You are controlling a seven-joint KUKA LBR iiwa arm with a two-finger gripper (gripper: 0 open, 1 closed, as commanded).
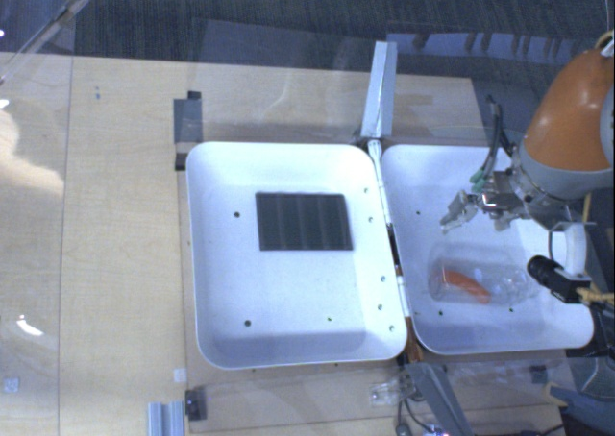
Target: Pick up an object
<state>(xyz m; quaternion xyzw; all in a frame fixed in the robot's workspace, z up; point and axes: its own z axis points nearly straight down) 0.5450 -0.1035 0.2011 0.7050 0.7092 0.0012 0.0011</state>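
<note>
I am hanging my pincer (471,205) over the right bin (423,319), near its far half, and nothing is sitting between the tips that I can make out. Whether the pincer is spread or closed I cannot tell from up here; it is reading as a small tangle of metal against the white floor.

The bottle (478,280) is lying just nearside of the pincer, a clear thing on its side with an orange part toward the left bin (221,328). Its outline is faint, so I am hedging on where its right end stops. The left bin, well off to the pincer's side, is showing a dark ribbed panel (303,222) and nothing to take.

I am judging this as the approach step: the pick is not yet made. The next move is calling for a shift nearside to sit over the bottle, tips astride its narrow width, then a straight descent.
</note>
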